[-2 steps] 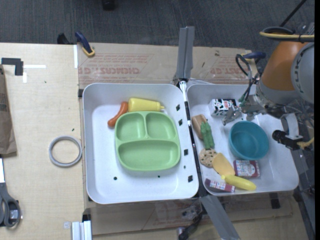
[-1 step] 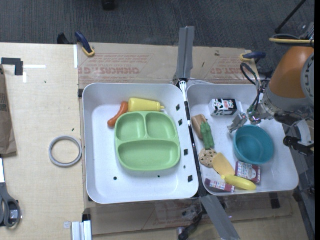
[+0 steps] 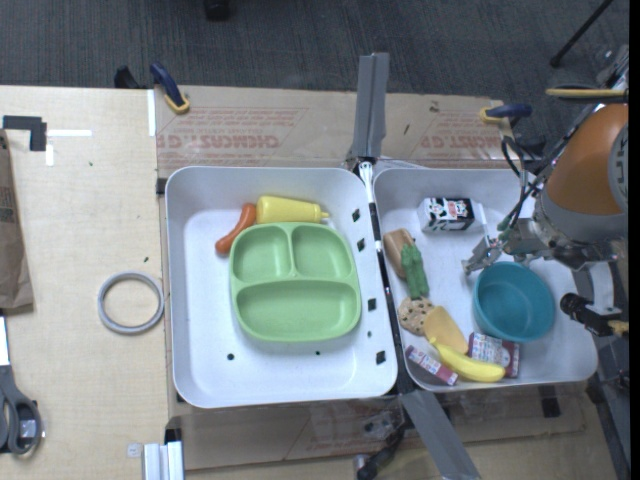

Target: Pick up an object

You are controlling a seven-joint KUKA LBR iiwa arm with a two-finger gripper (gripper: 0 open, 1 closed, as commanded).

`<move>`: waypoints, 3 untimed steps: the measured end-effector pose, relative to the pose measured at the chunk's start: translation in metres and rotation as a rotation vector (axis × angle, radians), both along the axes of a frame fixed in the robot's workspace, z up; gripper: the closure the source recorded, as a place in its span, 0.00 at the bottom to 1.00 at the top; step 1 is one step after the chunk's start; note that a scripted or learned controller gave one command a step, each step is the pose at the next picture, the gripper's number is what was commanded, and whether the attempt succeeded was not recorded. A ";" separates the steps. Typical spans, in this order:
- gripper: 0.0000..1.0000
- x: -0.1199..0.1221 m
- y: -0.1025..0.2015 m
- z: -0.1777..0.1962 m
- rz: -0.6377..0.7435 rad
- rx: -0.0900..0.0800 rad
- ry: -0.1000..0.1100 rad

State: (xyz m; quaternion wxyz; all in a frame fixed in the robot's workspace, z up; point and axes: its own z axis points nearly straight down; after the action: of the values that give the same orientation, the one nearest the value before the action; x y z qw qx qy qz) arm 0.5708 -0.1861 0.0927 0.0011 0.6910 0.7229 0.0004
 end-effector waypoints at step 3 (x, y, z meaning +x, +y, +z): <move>0.00 0.045 0.018 0.072 0.412 -0.001 0.000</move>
State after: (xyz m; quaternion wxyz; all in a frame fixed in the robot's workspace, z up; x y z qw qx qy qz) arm 0.6160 -0.1683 0.1648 0.0014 0.5283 0.8491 0.0002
